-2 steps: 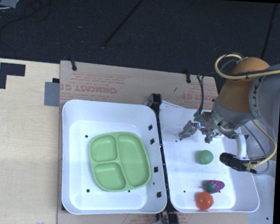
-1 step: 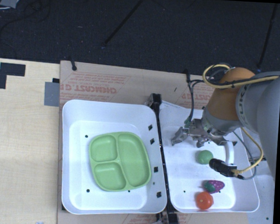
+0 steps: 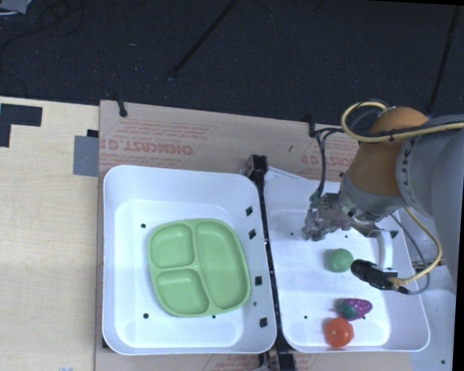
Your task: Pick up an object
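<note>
Though smooth, round green ball (image 3: 339,260)

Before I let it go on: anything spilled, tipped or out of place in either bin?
Nothing stands out. The green divided plate lies flat in the left bin; the green ball, purple piece and orange-red ball sit apart in the right bin, gripper above them.

Two white bins (image 3: 127,213) sit on brown cardboard with red lettering (image 3: 151,146). A pale green divided plate (image 3: 199,266) lies in one — in the other, a green ball (image 3: 339,260), an orange-red fruit (image 3: 338,332), and something purple, perhaps green-tipped (image 3: 356,308).
</note>
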Controlling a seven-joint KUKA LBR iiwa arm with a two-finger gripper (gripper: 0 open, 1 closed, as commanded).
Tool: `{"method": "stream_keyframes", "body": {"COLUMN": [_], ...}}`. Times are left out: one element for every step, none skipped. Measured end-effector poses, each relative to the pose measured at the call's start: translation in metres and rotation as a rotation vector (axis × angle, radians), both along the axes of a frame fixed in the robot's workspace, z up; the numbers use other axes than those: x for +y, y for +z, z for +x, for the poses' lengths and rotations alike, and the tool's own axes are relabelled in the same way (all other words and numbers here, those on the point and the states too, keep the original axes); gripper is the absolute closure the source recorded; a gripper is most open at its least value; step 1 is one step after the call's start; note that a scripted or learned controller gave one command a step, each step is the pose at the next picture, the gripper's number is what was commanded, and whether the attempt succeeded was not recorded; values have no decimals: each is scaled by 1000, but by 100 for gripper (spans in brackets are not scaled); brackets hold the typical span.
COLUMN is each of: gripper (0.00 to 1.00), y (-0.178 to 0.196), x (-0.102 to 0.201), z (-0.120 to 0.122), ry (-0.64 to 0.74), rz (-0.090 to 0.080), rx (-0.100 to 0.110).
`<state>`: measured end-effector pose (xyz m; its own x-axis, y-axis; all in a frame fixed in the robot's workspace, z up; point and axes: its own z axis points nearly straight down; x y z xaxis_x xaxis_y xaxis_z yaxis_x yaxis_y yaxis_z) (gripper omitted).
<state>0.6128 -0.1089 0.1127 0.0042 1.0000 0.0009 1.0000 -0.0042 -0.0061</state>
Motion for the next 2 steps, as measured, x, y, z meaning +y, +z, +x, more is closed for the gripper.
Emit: {"method": "stream_keyframes", "body": {"gripper": [100,100], "y": [56,90], "x": [-3,-4], "z": [-9,-9], "ry": [0,3], "rz": [-1,-1], "rx": [-7,-7]}}
